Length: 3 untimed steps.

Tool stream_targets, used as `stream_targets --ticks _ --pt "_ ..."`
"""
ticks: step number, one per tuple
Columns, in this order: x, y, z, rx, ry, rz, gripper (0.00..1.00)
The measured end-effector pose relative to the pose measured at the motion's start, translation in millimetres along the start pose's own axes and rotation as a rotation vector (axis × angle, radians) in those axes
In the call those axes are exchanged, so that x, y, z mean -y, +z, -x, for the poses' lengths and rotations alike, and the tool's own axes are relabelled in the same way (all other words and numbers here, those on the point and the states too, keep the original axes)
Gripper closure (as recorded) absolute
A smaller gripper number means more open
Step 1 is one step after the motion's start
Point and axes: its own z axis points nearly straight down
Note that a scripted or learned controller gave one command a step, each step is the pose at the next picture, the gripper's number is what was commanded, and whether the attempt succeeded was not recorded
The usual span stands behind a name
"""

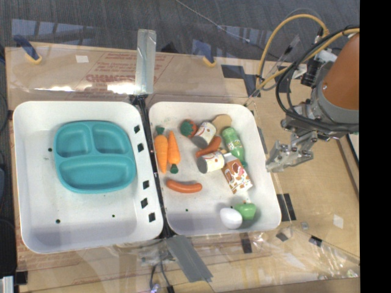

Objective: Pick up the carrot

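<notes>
Two white bins are sitting side by side on the desk (pixel 317 212). The left bin (pixel 36 182) is holding one teal divided plate (pixel 95 155). The right bin (pixel 259 182) is holding two carrots: one carrot (pixel 160 153) is lying against the bin's left wall, and a second carrot (pixel 173 148) is touching its right side. One red sausage (pixel 184 187) is lying just nearer. The gripper (pixel 287 156) is hanging outside the right bin's right wall, gripping nothing; whether its fingers are parted is impossible to tell.
</notes>
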Motion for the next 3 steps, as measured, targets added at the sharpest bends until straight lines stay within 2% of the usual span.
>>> stream_targets --ticks 1,2,3 --pt "1 -11 3 0.000 -0.007 -0.002 1.00" --pt "57 -182 16 -0.003 -0.136 -0.012 1.00" --pt "23 -84 7 0.000 -0.217 0.000 1.00"
